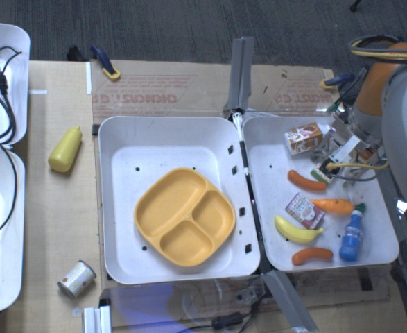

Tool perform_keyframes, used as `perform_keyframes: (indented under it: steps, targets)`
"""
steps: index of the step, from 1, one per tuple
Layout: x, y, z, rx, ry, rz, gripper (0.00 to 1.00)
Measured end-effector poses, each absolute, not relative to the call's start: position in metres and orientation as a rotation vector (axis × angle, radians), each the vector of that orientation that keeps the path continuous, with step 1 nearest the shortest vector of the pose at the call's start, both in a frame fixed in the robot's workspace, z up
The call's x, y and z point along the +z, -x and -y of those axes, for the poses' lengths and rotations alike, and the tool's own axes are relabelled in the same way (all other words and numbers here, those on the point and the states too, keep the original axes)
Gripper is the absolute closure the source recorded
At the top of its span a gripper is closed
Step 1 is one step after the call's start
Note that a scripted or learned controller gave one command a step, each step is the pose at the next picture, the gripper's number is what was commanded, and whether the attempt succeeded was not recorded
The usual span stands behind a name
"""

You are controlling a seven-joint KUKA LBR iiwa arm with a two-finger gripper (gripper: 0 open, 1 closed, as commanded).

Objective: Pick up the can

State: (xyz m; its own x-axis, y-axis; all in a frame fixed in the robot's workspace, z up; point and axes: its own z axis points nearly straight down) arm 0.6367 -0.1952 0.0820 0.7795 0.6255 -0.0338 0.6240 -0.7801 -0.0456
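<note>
Lying on its side on the bench, the can [76,278] sits outside the bins, at 8 o'clock from the yellow tray [184,217] in the left bin [120,186]. Gripper [330,164] hangs over the right bin [265,186] well apart from the can, between carton [304,139] at 11 o'clock and sausage [307,180] at 7 o'clock; cannot tell its opening. Carrot [333,205], banana [297,231], blue bottle [351,238] lie at 6 o'clock of it; mustard bottle [65,150] rests on the bench, 12 o'clock of the can.
</note>
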Motion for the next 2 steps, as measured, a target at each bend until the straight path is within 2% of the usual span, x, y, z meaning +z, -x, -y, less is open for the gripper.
perform_keyframes:
  steps: [2]
  targets:
    - [0.0823, -0.6361, 0.1816, 0.081, 3.014, 0.838, 0.00]
